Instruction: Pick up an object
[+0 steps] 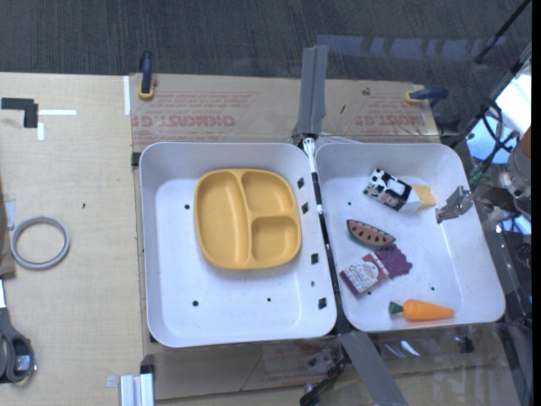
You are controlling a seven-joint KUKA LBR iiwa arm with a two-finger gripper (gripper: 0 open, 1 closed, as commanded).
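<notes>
Two white bins sit side by side on the bench (68, 167). The left bin (169, 311) holds a yellow divided plate (248, 218), lying toward its far side. The right bin (473, 294) holds the small things: a black-and-white cow toy (387, 189) near the far edge with a yellow cheese wedge (424, 196) touching its right side, a watermelon slice (370, 233) about mid-bin, a purple grape bunch (395, 263) just nearer than it, a small packet (362, 276) touching the grapes on their left, and a carrot (425, 310) by the near edge.

The jaws (454, 205) hang at the right bin's right edge, near its far right corner, apart from every item and with nothing between them; whether they are spread or closed I cannot tell.

On the bench's left part lie a grey tape ring (39, 242) and, at the near left corner, scissors (15, 355).
</notes>
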